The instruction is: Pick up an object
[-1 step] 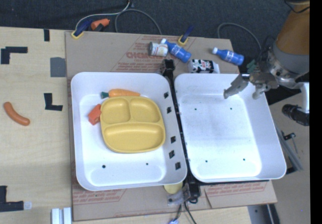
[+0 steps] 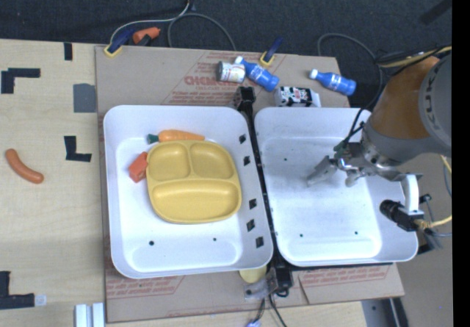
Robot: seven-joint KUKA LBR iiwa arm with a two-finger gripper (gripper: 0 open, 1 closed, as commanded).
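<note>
Your two-finger metal gripper (image 2: pixel 335 171) hangs over the right shallow white bin (image 2: pixel 330 241), jaws spread wide with nothing between them. The yellow three-compartment plastic plate (image 2: pixel 194 180) lies well apart, flat in the left shallow white bin (image 2: pixel 183 256), with an orange toy carrot (image 2: pixel 180 136) just beside its far rim.

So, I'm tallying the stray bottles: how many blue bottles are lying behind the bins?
2: one blue bottle behind the left bin, the other behind the right bin. None looks hidden.
</note>
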